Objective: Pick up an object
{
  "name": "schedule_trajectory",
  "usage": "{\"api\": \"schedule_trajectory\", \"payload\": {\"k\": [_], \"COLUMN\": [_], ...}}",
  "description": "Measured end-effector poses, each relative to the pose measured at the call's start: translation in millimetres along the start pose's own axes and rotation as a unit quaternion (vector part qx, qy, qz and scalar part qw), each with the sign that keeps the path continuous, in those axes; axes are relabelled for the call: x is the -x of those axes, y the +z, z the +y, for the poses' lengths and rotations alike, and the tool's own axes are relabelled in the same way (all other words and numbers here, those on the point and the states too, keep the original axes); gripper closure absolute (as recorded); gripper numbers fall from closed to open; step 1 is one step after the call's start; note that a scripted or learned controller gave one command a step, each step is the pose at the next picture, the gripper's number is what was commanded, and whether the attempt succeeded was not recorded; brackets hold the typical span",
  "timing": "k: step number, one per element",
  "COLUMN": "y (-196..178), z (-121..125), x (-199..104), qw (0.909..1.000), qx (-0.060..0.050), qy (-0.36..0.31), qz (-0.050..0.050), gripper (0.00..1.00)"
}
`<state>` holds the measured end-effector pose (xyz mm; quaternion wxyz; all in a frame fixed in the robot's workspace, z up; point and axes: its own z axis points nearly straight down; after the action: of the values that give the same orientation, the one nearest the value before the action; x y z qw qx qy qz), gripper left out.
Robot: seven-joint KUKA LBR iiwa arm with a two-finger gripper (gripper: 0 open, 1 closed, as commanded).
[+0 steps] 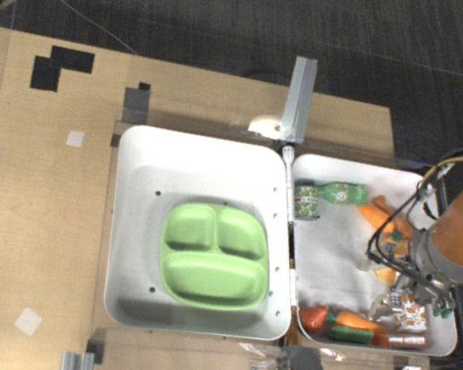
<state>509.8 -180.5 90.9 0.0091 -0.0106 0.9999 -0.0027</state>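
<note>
**Arm low over the right bin's near corner**

A pale wooden worktop (28, 218) on dark carpet carries two white bins. The left bin (137, 209) holds a green divided plate (214, 255). In the right bin (327, 263), a green bottle (334, 192) lies lengthwise left-right along the far wall. The gripper (403, 305) sits among cluttered items; jaws' state unclear.

Showing pale green on the divided tray (215, 253) in the white left bin (133, 208), far left of the gripper (400, 307). Showing red, orange and green on the toy vegetables (340, 323) just beside it, clear green on the bottle (334, 192) well above.
</note>
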Motion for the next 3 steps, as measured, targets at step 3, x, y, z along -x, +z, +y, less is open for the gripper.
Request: {"api": "schedule_trajectory", "payload": {"k": [3], "y": [4], "z": [73], "x": [157], "qw": [0.982], "qx": [0.002], "qy": [-0.188], "qz": [0.018], "gripper": [0.0]}}
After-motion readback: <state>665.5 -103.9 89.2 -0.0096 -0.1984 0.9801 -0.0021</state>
